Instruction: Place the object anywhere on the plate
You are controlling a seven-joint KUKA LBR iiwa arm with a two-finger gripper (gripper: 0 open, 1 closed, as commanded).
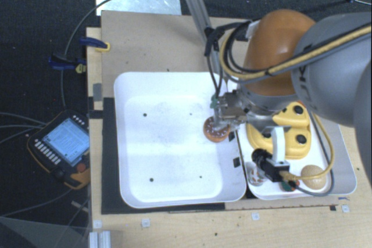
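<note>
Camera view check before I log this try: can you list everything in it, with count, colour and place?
Left bin: one, white, centre of the bench.
Right bin: one, white, beside the left bin, partly under the arm.
Round object: one, brown, at the left bin's right edge, under the gripper.
Yellow object: one, yellow with dark spots, in the right bin.
Ball-like object: one, tan, right bin's near corner.
Handheld controller: one, orange-edged with a lit screen, left of the bench.
Clamps: two, blue and yellow, bench's left edge.
Arm: one, grey with orange band.
Gripper: one, above the round object.
</note>
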